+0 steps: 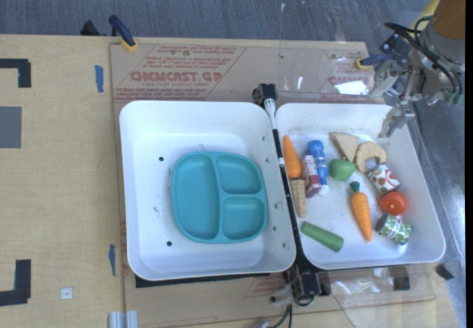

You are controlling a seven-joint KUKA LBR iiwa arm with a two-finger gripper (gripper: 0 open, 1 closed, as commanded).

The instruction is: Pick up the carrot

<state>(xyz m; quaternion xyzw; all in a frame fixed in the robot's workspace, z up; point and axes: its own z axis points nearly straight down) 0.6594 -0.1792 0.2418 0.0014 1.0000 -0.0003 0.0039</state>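
Up at the far right corner of the right bin [432, 241], the gripper [399, 118] hangs over the rim, its metal fingers angled down; whether they are apart or together cannot be told. The carrot [361, 213], a smooth orange cone with a green top, lies near the bin's right side, beside a glossy tomato [393, 203]. A green cylinder [322, 236] lies near the front edge. The left bin [140, 171] bears a teal divided plate [219, 196]. Both bins rest on a printed cardboard sheet [177, 72] over the pale wooden bench [52, 193].
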